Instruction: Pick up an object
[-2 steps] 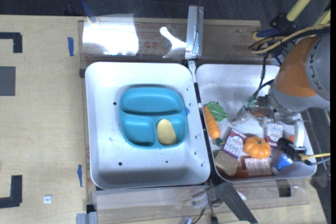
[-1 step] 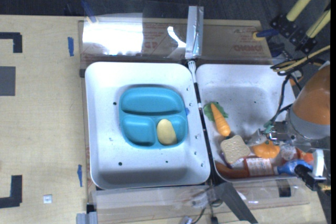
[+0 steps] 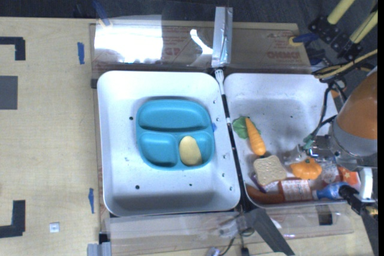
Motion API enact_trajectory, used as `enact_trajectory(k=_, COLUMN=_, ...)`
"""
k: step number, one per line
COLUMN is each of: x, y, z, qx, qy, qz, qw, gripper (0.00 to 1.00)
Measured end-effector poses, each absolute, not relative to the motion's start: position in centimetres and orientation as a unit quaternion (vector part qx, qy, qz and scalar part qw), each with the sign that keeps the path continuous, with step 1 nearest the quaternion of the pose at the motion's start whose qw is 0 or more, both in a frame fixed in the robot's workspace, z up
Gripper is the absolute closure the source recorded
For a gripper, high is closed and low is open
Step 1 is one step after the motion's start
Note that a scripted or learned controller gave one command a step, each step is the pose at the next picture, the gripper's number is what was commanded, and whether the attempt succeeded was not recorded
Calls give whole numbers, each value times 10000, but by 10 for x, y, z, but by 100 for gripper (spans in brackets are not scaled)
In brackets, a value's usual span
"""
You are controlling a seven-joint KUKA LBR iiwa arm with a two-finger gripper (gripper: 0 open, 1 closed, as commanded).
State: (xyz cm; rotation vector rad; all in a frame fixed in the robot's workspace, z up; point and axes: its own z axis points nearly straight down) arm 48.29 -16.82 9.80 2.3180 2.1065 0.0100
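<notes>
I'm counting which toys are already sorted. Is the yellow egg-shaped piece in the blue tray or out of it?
In. The yellow piece lies inside the lower right compartment of the blue tray, within the left bin.

1. I see two white bins: the left bin [image 3: 114,147] and the right bin [image 3: 270,93].
2. One blue tray [image 3: 165,126].
3. One yellow lemon [image 3: 190,150].
4. One carrot [image 3: 255,137].
5. One bread slice [image 3: 270,169].
6. One bottle [image 3: 300,190].

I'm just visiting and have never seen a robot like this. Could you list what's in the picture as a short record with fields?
left bin: blue divided tray with a yellow egg-shaped item in one compartment
right bin: toy carrot, bread slice, orange piece, bottle lying flat
arm: over the right bin's right edge
gripper: low, among the items; grasp unclear
</notes>
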Motion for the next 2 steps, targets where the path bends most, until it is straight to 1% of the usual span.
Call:
enact_trajectory(k=1, x=557, y=-113, z=188, qx=7170, qy=6971, qz=35, qw=22, gripper=100)
enact_trajectory(k=2, x=570, y=-59, z=197, qx=7120, qy=7022, qz=13, qw=6, gripper=100)
